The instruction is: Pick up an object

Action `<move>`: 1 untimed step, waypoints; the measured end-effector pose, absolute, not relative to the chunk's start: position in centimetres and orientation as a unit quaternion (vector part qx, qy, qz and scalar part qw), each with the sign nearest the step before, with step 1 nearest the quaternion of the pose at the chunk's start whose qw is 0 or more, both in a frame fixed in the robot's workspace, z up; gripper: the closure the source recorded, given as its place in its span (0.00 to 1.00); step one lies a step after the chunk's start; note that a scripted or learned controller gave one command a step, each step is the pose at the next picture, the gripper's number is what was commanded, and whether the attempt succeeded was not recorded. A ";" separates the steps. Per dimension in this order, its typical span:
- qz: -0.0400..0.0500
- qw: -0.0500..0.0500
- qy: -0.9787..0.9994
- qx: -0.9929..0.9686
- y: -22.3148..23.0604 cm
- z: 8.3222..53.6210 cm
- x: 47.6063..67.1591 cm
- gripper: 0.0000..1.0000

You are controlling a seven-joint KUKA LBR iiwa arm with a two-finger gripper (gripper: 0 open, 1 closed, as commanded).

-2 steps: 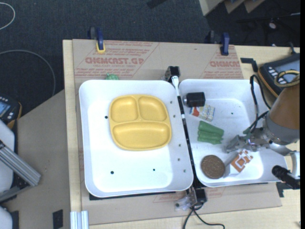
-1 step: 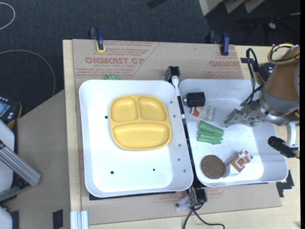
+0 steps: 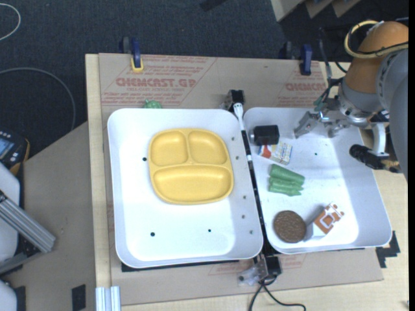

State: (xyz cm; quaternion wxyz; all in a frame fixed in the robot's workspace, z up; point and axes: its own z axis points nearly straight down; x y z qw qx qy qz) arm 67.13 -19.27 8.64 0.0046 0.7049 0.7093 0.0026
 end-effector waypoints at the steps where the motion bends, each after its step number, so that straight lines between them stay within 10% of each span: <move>1: 0.001 0.003 0.708 0.706 -19.4 9.7 66.8 1.00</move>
